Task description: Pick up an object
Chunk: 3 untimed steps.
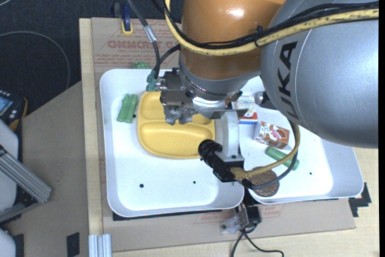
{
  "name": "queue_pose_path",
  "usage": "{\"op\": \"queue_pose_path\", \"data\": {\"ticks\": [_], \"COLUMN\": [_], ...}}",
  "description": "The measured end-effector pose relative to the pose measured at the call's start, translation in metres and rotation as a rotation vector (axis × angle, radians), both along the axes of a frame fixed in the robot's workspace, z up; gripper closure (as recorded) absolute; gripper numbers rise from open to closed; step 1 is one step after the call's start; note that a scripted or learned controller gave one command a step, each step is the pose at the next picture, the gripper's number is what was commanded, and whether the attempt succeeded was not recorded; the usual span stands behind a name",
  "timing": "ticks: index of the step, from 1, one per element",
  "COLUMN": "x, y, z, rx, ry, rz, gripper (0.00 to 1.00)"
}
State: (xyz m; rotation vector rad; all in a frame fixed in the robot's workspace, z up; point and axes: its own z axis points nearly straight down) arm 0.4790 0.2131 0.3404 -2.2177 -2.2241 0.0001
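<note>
Yellow dish [171,138]: largest item, left bin [120,177], toward its far-right part.
Arm [313,69]: overhangs both bins.
Gripper [174,114]: down on the dish's far rim; grip state cannot be told.
Green piece [127,108]: just left of dish.
Risk: smooth curved rim may slip free.

Yellow dish [171,138]; green block [127,108]
</note>
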Motion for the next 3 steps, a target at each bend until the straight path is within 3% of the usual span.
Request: {"op": "queue_pose_path", "data": {"ticks": [1,2,3], "x": [0.077,0.01,-0.001], "y": [0.007,-0.08,-0.168], "z": [-0.064,-0.042,-0.16], "rx": [-0.003,-0.003,-0.005], "ry": [0.001,0.004,0.014], "rz": [-0.006,-0.01,-0.014], "gripper": [1.0,1.0,1.0]}}
